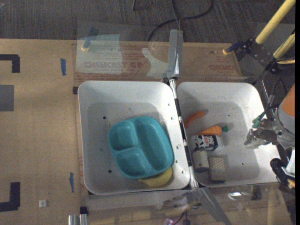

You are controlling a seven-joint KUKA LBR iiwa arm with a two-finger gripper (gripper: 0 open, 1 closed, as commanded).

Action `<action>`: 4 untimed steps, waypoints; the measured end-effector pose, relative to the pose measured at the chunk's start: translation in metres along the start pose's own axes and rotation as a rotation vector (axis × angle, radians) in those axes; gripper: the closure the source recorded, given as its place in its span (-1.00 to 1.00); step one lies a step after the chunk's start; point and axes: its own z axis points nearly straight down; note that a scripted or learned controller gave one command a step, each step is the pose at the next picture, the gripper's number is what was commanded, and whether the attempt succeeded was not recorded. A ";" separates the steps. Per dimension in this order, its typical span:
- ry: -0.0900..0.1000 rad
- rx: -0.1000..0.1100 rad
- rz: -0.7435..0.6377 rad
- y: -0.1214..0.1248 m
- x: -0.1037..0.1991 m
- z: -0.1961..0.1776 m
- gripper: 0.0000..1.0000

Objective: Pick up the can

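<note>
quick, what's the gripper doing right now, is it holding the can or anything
Gripper: over the right bin's right side, apart from the can; nothing seen between its fingers; open or closed cannot be told.

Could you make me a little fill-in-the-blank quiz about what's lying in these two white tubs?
1. The teal divided plate lies in the ___ bin.
2. The yellow thing peeking from under the plate's near edge is partly ___ by it.
3. The small carrot has an orange body and a ___ tip.
4. The gripper is over the ___ bin.

Missing words: left; covered; green; right
</note>
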 end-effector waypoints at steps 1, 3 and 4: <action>-0.002 -0.004 -0.096 0.009 -0.042 -0.006 1.00; 0.000 0.000 -0.098 0.002 -0.008 0.005 1.00; -0.001 -0.003 -0.110 0.008 -0.040 0.014 1.00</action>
